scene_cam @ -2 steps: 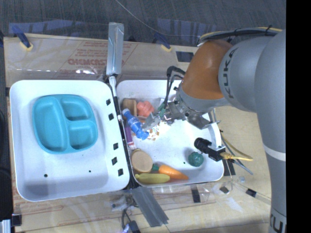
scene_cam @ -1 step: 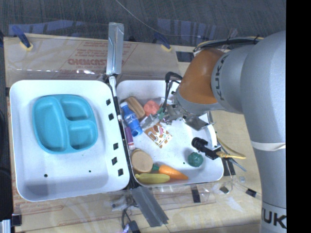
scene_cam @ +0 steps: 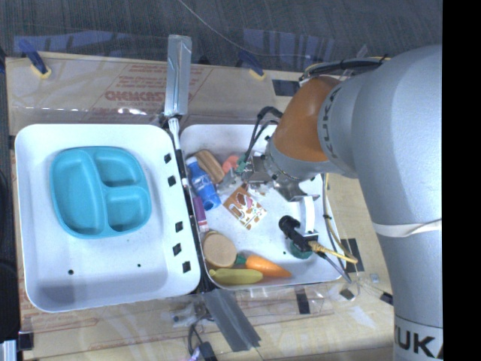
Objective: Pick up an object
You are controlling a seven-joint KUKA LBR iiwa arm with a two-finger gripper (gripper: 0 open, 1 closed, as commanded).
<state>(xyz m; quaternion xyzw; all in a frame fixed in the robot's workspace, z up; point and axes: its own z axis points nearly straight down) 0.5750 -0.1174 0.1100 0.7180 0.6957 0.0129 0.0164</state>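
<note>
My gripper [scene_cam: 252,170] hangs low over the back middle of the right bin [scene_cam: 225,135], under the grey wrist with its orange band. Right below it lies a small patterned packet [scene_cam: 245,207]. To its left lie a tan bun-like piece [scene_cam: 211,165] and a blue bottle [scene_cam: 202,186]. A small pink and teal item [scene_cam: 234,162] sits right by the gripper. The wrist hides the gripper's tips, and I see nothing held.
Along the right bin's front edge lie a round brown disc [scene_cam: 219,250], a yellow banana [scene_cam: 235,276] and an orange carrot [scene_cam: 267,265]. The left bin [scene_cam: 45,277] holds a blue divided tray [scene_cam: 101,189]. A metal divider [scene_cam: 178,74] stands between the bins at the back.
</note>
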